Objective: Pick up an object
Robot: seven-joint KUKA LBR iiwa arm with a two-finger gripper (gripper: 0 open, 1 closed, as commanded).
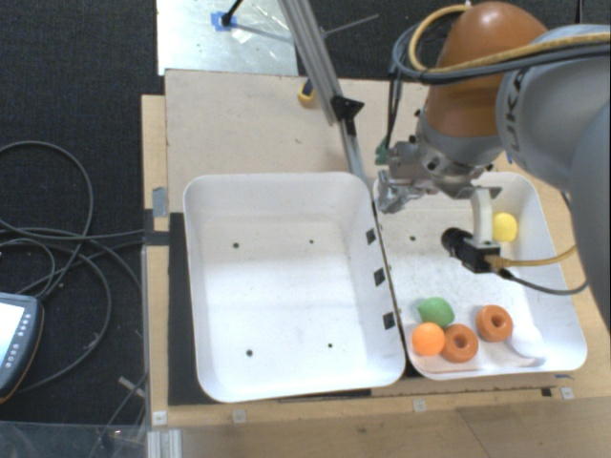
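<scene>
My gripper [393, 197] hangs over the far left corner of the right bin [563, 327], beside the wall between the two bins. Nothing shows in its grasp. A yellow object [504, 227] lies to its right, near the bin's far right side. At the bin's near end lie a green object [436, 310], an orange ball [428, 338], two orange rings [459, 343] [495, 322] and a white object [526, 347]. All of them are well apart from the gripper.
The left bin [205, 284] stands next to the right one, with a shared divider [380, 275]. A grey pole [315, 55] slants across the back of the bench. Cables and a black connector [468, 249] hang from the wrist over the right bin.
</scene>
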